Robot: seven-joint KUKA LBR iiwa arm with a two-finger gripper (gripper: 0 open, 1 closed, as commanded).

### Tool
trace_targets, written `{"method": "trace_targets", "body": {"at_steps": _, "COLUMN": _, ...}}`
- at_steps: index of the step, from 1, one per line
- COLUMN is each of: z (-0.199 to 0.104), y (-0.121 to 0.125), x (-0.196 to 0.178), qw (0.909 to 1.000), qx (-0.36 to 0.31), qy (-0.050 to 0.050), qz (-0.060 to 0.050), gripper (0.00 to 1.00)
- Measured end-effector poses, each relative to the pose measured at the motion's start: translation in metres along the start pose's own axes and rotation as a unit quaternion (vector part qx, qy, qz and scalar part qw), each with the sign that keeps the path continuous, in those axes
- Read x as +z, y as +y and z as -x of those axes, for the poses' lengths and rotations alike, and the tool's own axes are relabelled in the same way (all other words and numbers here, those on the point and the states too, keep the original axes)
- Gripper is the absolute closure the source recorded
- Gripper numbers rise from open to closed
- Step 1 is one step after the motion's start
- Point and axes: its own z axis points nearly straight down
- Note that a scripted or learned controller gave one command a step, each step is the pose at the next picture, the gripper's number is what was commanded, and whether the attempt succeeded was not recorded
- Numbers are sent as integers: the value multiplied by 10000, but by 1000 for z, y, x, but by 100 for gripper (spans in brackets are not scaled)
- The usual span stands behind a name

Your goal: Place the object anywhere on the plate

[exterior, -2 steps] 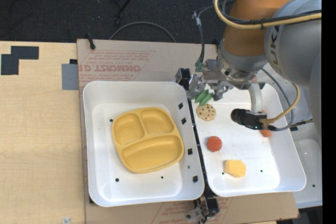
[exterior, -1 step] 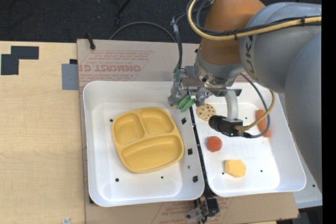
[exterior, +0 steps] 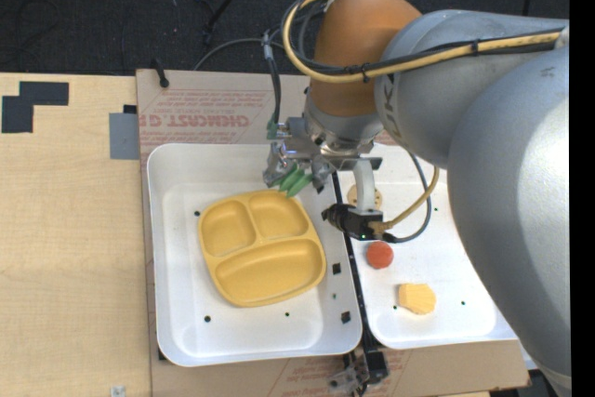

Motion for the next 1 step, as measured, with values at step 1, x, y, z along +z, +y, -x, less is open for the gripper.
{"method": "trace_targets", "body": {"at_steps": 1, "z": -19, "y": 11, "x": -8, "qw": 10000, "qx": 9, "qy": 2, "qz": 9, "gripper": 100}}
